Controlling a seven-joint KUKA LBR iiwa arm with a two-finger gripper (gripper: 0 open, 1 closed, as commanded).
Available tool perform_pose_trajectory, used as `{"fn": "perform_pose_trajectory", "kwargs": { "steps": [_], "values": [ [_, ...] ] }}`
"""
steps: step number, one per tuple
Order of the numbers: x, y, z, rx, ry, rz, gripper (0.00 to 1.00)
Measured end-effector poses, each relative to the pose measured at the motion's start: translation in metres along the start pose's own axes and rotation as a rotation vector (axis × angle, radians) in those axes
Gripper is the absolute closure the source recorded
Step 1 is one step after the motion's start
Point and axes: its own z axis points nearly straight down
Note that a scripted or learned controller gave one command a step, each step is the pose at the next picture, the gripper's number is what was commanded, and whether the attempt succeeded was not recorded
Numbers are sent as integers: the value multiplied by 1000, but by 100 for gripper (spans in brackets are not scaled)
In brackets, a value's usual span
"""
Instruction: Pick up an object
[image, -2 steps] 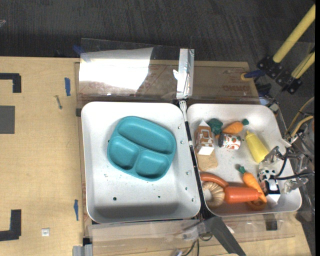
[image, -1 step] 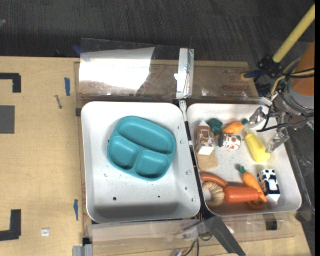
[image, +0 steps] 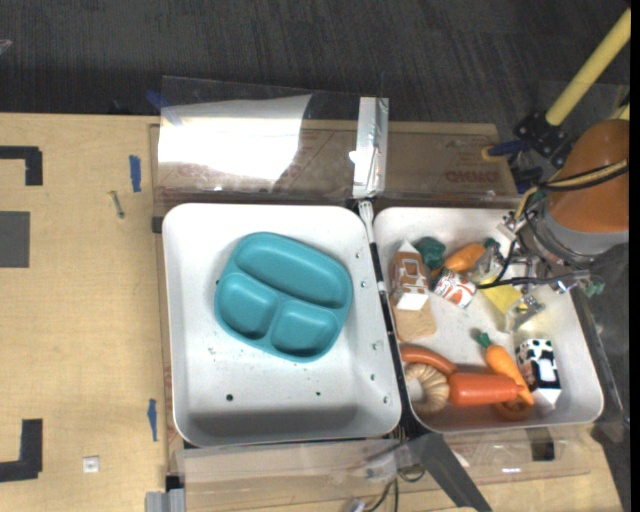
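Note:
The right white bin (image: 588, 345) holds several toy foods. Among them are a carrot (image: 500, 360), a long orange hot dog (image: 478, 388), a tan bagel (image: 428, 385) and a black-and-white cow-pattern carton (image: 540, 365). There are also a red-and-white fries box (image: 455, 291), a bread slice (image: 416, 322), a brown packet (image: 407, 270) and a yellow piece (image: 503, 296). My gripper (image: 522, 298) hangs under the orange-banded wrist (image: 598, 180), low over the bin's right middle, right beside the yellow piece. Cables and the wrist hide its tips.
The left white bin (image: 190, 300) carries a teal divided plate (image: 284, 294). A clear plastic sheet (image: 235, 145) lies behind the bins. A small teal toy (image: 432, 248) and an orange toy (image: 465, 258) lie near the right bin's back wall.

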Motion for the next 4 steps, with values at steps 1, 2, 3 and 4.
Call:
{"fn": "perform_pose_trajectory", "kwargs": {
  "steps": [1,2,3,4],
  "values": [
    [-38,66,0,-4,0,-53,0],
    [-42,63,-15,3,-13,-49,100],
    [-107,96,-103,1,-8,1,100],
    [-120,126,-133,-1,-5,7,100]
  ]
}}
